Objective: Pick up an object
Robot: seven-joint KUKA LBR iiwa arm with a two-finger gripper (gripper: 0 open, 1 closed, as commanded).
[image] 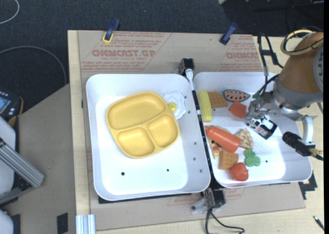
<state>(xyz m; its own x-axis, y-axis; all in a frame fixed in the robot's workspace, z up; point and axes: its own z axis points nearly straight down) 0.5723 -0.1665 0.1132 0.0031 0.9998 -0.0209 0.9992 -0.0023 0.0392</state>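
I see the hand (257, 116) low in the right bin (293, 168), beside a red toy (237, 109); I cannot tell its opening; yellow tray (142, 124) fills the left bin (103, 176)

Blue clamp (110, 28) and second clamp (228, 33) on the cardboard sheet (154, 50), dark carpet (61, 1)
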